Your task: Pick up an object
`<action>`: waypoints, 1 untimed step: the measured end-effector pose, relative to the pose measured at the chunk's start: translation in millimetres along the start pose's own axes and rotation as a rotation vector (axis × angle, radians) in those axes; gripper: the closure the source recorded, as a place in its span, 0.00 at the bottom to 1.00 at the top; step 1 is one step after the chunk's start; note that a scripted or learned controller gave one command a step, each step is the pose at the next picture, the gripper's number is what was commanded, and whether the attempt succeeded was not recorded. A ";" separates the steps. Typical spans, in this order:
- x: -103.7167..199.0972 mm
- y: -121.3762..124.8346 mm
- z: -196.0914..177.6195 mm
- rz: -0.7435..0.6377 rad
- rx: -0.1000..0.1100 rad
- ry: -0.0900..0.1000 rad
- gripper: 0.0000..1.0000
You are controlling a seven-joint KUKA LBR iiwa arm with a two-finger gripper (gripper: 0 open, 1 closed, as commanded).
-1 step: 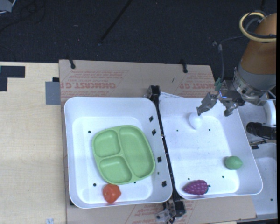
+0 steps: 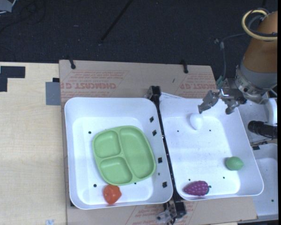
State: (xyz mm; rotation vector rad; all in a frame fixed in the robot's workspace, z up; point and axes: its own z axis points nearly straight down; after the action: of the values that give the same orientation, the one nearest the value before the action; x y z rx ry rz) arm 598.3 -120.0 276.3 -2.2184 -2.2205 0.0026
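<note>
White egg [image 2: 195, 121] lies in the right bin [image 2: 253, 172] | my hand [image 2: 219, 103] hovers above its far rim, fingers spread, gripping nothing | green ball [image 2: 233, 163], purple grapes [image 2: 196, 188] near front.

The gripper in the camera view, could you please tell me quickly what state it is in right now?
Gripper: open, fingers spread, holding nothing, above the far edge of the right bin near the white egg-shaped object.

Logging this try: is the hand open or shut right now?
Open. The hand hangs over the right bin's far edge with its two fingers spread apart and nothing between them; the white egg lies below-left.
</note>
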 end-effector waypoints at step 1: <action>8.4 -2.6 61.5 0.001 0.006 0.001 0.00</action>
State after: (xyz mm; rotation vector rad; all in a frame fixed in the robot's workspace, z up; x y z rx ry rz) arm 595.5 -111.5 214.8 -2.2159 -2.2161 0.0081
